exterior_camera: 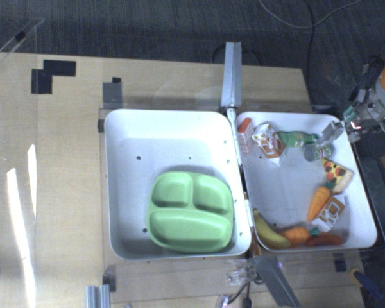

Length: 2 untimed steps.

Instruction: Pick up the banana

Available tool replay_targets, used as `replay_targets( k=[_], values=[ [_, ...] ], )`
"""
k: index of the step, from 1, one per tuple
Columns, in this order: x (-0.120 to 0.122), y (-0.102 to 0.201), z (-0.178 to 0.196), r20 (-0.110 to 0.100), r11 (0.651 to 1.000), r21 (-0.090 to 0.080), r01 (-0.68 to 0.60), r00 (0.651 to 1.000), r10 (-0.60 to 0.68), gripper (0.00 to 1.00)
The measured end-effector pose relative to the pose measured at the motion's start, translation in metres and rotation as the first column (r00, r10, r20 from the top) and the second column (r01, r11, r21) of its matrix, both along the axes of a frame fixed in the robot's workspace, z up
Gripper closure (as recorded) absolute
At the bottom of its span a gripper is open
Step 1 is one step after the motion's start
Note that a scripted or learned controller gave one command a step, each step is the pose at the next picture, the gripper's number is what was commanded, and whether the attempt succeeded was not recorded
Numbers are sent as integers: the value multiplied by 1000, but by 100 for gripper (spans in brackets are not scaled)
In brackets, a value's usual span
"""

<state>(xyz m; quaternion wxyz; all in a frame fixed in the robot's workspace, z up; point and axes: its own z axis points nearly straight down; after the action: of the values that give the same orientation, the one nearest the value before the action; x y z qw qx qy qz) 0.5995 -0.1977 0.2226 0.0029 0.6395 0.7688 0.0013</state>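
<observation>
Two shallow white bins are seen side by side on the tabletop, divided by a thin rim running down the middle of the frame. The left bin holds a green divided plate in its lower half; its upper half is bare floor, giving open room there. The right bin is crowded along its upper and lower edges, while a bare patch of floor is left in its centre.

The banana lies in the lower left corner of the right bin, close against the dividing rim and the lower wall, with a small orange piece touching its right end. A carrot stands just up and to the right, beside a small carton and a pizza slice toy.

The end effector is seen at the upper right corner of the right bin, over a green bottle, well apart from the banana and diagonally across the bin from it. Whether its fingers are open or closed cannot be told; they are small and blurred against the clutter. The arm is cut off by the right edge of the frame.
</observation>
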Motion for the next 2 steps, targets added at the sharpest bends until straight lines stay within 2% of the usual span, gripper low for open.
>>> replay_targets(
  k=[1,2],
  values=[
    [-42,75,-80,-3,1000,2,-25,1000,25,0],
    [-85,1,-20,1,985,-2,-171,985,171,0]
  ],
)
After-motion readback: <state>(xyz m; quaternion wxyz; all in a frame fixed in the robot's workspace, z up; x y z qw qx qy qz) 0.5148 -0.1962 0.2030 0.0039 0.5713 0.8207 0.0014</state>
